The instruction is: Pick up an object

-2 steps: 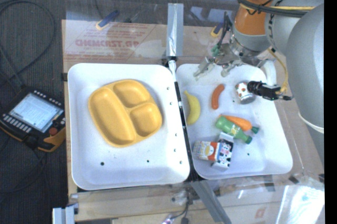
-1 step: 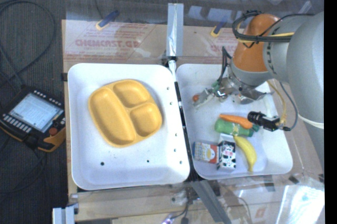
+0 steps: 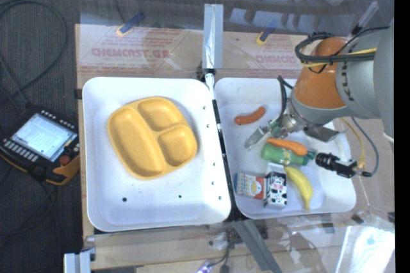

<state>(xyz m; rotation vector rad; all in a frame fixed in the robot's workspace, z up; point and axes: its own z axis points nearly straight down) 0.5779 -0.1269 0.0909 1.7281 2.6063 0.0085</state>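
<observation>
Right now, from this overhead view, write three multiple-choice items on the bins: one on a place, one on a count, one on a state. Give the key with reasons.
1. Where does the yellow divided plate lie?
A. In the left bin
B. In the right bin
C. On the floor

2. How many compartments does that plate have?
A. Two
B. Three
C. Five

3. How does the banana stand to the gripper?
A. Clamped in it
B. Lying apart from it, nearer the bin's front
C. Hanging from the arm

Key: 1 A, the plate sits alone in the left bin. 2 B, one long section and two smaller ones show. 3 B, the banana rests on the bin floor beside the small cartons, while the gripper is down by the carrot and sausage.
</observation>
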